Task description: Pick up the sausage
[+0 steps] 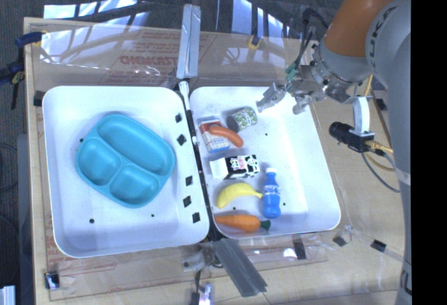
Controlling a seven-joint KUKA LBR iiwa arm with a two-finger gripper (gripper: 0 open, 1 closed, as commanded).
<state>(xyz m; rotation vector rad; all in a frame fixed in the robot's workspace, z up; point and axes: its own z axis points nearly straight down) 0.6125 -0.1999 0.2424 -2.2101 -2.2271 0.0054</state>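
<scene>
The sausage (225,134) is a short orange-red link lying in the right bin (318,157), near its far left part, next to a small white packet (207,128). My gripper (283,102) hangs over the far edge of that bin, to the right of and beyond the sausage. Its two fingers (267,100) are spread, so it is open with nothing between them. A green can (242,117) lies between the gripper and the sausage.
The right bin also holds a cow-patterned carton (236,166), a banana (237,193), a blue bottle (271,195) and a carrot (241,222). A blue divided plate (126,157) lies in the left bin (59,227). A ridge (190,164) separates the bins.
</scene>
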